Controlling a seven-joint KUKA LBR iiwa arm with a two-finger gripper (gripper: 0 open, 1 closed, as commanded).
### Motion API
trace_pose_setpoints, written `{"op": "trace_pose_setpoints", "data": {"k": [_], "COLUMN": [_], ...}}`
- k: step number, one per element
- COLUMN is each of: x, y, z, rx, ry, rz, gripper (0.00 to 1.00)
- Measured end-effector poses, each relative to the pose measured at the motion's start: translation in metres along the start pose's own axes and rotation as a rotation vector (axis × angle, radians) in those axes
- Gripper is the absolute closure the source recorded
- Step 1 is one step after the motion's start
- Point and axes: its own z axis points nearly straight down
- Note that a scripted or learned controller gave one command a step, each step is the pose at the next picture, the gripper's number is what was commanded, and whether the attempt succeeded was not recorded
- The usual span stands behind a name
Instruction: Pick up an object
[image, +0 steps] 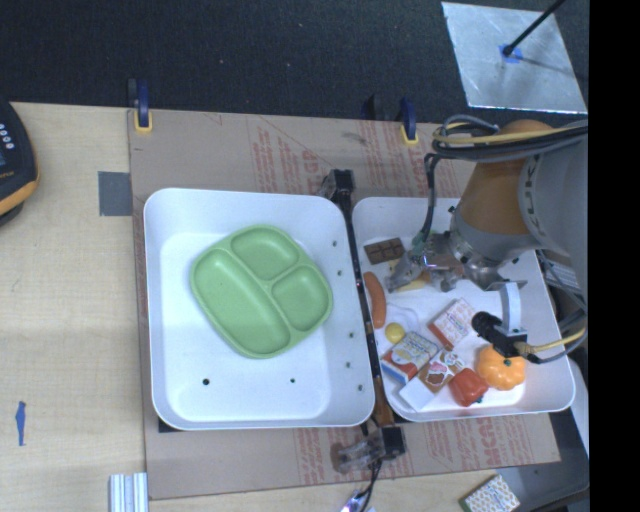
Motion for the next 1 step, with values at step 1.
{"op": "trace_pose_setpoints", "data": {"k": [1], "x": [-0.0305], "y": [-0.0733], "z": [-0.0033], "rx": [0.003], "ry": [0.0], "rz": [0.002], "gripper": [0.0]}}
